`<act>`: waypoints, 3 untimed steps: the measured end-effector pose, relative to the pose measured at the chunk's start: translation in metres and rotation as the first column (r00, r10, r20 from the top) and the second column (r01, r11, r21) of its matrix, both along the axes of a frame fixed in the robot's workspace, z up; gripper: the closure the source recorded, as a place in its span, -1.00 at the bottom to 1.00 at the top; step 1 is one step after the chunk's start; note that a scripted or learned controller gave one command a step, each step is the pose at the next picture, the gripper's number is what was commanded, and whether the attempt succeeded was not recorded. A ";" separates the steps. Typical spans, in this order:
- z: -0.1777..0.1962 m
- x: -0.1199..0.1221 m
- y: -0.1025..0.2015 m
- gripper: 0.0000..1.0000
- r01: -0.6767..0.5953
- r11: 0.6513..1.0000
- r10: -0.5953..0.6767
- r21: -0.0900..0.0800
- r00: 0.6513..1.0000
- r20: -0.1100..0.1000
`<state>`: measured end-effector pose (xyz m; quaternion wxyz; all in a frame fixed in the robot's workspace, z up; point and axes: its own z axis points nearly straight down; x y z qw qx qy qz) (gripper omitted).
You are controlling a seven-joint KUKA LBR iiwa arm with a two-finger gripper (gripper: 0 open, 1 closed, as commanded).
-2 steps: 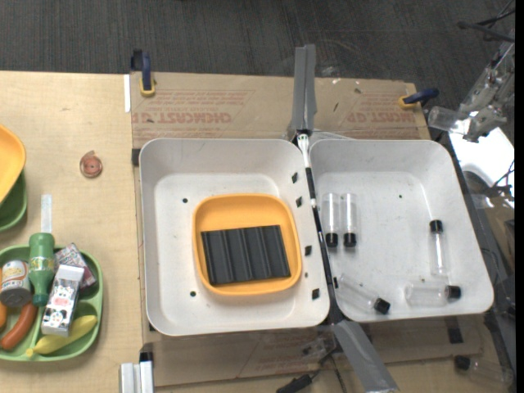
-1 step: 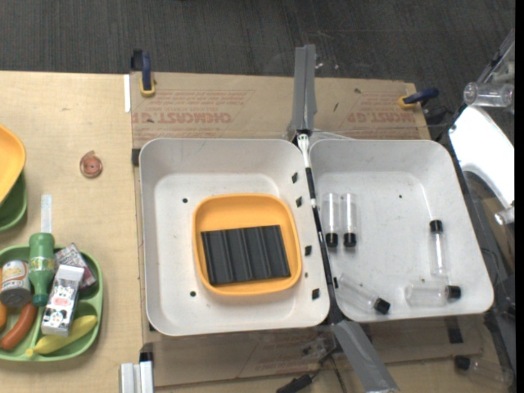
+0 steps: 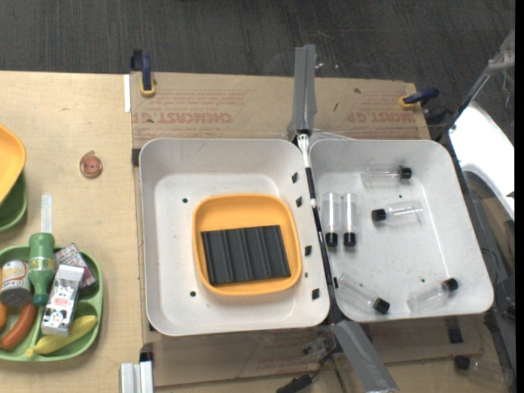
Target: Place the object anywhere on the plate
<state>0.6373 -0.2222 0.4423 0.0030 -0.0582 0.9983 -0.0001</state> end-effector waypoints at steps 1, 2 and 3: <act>0.000 0.023 0.000 -1.00 -0.410 0.912 0.410 -0.001 0.912 0.000; -0.088 0.023 0.001 -1.00 -0.676 0.737 0.676 0.000 0.737 -0.001; -0.125 0.023 0.001 -1.00 -0.859 0.512 0.859 -0.001 0.512 -0.001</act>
